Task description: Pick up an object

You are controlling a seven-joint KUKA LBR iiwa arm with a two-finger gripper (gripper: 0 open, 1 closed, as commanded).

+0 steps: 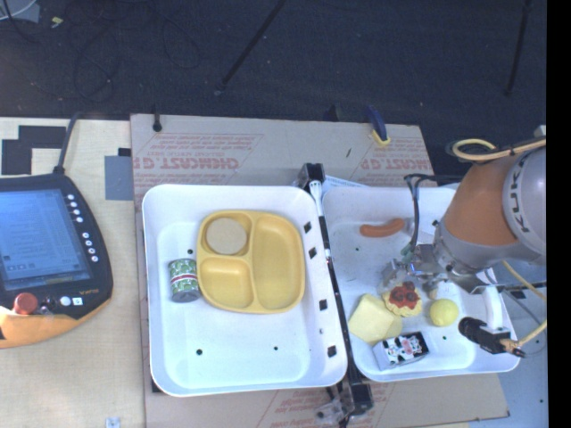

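Gripper (409, 279) low in the right-hand white bin (357, 239) — right over a small red-and-yellow toy (403, 300).

Whether it holds the toy cannot be told. Around the toy lie a pale yellow wedge-shaped block (373, 319), a yellow ball (443, 311), a black-and-white patterned card (401, 349) and an orange sausage-shaped piece (383, 229) — the left bin (169, 346) holds a yellow divided plastic tray (263, 266) and a small green-labelled can (184, 279).

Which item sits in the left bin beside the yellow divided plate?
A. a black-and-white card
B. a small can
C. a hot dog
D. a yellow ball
B: the small can stands against the yellow divided plate's left edge inside the left bin.
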